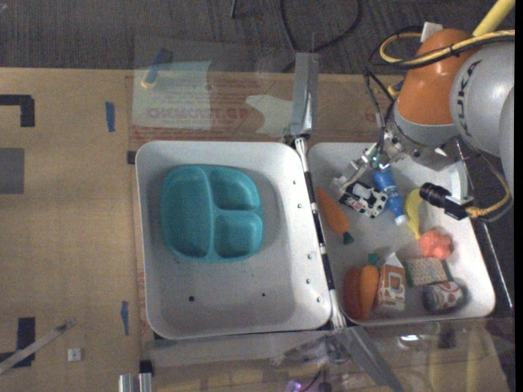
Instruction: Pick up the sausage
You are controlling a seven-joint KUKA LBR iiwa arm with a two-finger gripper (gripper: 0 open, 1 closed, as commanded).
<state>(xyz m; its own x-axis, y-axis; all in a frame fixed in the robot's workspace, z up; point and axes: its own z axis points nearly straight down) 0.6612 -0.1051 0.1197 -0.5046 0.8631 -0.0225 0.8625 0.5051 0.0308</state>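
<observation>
While the gripper (365, 168) hangs over the far end of the right bin (482, 284), the sausage (352, 292) lies at its near edge.
The sausage rests against a carrot (369, 287), well apart from the gripper; whether the grip is open or closed, I cannot tell.

You are looking at a soft, slightly blurred picture under even, moderate light. Glare is washing over a clear sheet (184, 96) at the top of the bench (65, 219). The white bins (221, 300) are showing gentle shading along their inner walls. The floor (122, 6) is staying dim, and fine detail is smearing on the small toys.
</observation>
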